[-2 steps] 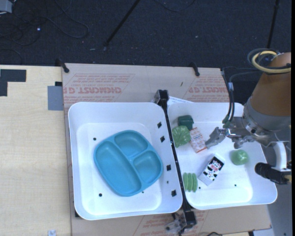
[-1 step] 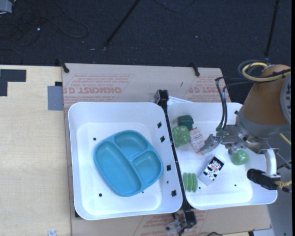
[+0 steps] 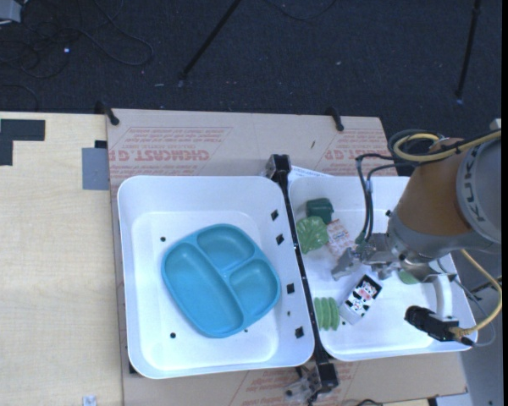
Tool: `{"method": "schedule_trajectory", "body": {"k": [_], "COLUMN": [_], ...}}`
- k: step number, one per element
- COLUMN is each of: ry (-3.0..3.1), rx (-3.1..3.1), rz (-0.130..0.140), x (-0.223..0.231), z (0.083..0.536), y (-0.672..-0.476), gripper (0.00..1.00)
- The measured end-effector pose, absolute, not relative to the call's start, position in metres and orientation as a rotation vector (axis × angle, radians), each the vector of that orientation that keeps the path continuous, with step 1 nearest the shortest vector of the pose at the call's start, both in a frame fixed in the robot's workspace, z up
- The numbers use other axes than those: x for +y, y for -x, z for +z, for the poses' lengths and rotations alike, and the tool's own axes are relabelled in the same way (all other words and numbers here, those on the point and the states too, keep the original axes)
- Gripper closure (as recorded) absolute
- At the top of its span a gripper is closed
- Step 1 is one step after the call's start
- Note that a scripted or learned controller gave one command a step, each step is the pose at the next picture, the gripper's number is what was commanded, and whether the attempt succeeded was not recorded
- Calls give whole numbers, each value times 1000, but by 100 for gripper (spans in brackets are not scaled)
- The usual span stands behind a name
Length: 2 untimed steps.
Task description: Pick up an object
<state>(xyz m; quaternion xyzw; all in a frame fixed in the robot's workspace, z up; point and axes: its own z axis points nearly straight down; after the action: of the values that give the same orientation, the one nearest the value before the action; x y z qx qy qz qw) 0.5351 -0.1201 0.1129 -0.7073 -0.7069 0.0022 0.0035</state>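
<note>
Currently the arm (image 3: 444,201) reaches over the right bin (image 3: 389,343), its orange band lying above the far right part of that bin. The gripper (image 3: 361,265) sits low over the bin's middle; whether its fingers are open or closed cannot be told, since the wrist hardware hides them from this angle.

Objects, placed relative to the right bin:
- A small black-and-white patterned box (image 3: 362,298) lies on the bin floor just beside the gripper on its near side — whether it touches the gripper cannot be told.
- A green ridged piece (image 3: 327,313) rests near the bin's left wall, next to the patterned box.
- A leafy green item (image 3: 311,234) lies farther back along the same wall, with a dark green block (image 3: 320,208) behind it.
- A pale pinkish packet (image 3: 337,234) sits between the leafy item and the gripper.

Left of the right bin stands the left bin (image 3: 144,201), holding a blue divided plate (image 3: 220,279). Both bins rest on a cardboard sheet (image 3: 203,142).
</note>
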Motion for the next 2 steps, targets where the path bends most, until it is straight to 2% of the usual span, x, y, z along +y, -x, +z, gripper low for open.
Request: {"method": "schedule_trajectory", "body": {"k": [1, 2], "ry": [2219, 2227], "rx": [-2217, -2211], "rz": [4, 5], "x": [-119, -121], "z": [86, 98], "y": [-535, -535], "gripper": [0, 100]}}
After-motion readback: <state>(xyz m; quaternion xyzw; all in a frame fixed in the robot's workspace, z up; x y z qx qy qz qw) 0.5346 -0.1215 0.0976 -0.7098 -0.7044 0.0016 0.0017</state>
